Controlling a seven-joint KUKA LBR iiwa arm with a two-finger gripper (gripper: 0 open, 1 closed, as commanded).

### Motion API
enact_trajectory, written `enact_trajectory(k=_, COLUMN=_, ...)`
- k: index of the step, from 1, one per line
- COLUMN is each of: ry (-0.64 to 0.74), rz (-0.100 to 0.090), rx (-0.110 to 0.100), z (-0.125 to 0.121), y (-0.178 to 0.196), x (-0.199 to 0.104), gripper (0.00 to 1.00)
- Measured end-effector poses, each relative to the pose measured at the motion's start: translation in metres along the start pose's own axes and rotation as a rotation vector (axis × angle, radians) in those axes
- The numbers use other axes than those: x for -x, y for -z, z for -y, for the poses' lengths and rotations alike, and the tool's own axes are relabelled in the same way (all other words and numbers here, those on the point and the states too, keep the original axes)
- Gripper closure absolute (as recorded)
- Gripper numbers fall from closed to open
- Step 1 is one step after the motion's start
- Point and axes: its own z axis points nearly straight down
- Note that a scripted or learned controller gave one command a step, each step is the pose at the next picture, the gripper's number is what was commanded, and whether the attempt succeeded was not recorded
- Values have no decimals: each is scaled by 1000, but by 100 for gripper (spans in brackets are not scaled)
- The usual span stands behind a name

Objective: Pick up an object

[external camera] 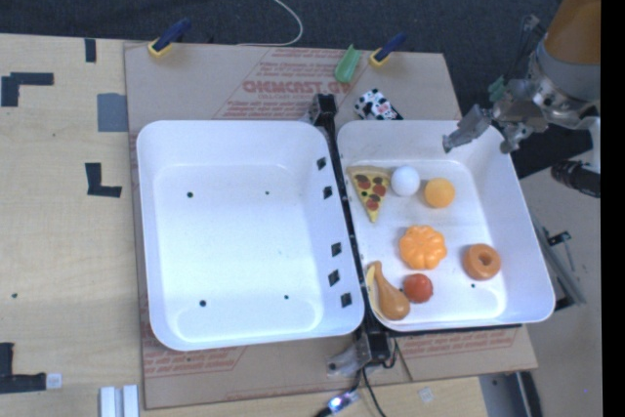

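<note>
A worktop seen from above at a slant carries two shallow white bins side by side. The left bin is bare inside. The right bin holds seven small toy foods. A pizza slice lies flat near the bin's far left corner. A white ball sits just beside it, and an orange ball just beside that. A ribbed orange pumpkin rests mid-bin, with a brown doughnut to its right. A red tomato touches a yellow-brown pear in the near left corner.

The grey arm with an orange band reaches in from the right. Its tool hangs over the right bin's far edge, carrying nothing; whether it is released or clenched cannot be told from here.

All the toys look light, rigid and smooth, probably hollow plastic, so none seems fragile. The two balls would likely roll or squirt out of a pinch. The pizza slice lies too flat to get under easily. The pumpkin appears the easiest choice: it stands apart from its neighbours, and its ribbed sides should give grip if taken across its middle from above.

Behind the bins lie a small black-and-white toy and coloured clamps.
</note>
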Motion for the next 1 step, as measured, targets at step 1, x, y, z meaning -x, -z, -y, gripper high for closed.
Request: enact_trajectory(k=1, ry=-4, rz=-1, rx=-8, z=60, y=-179, x=27, gripper=0)
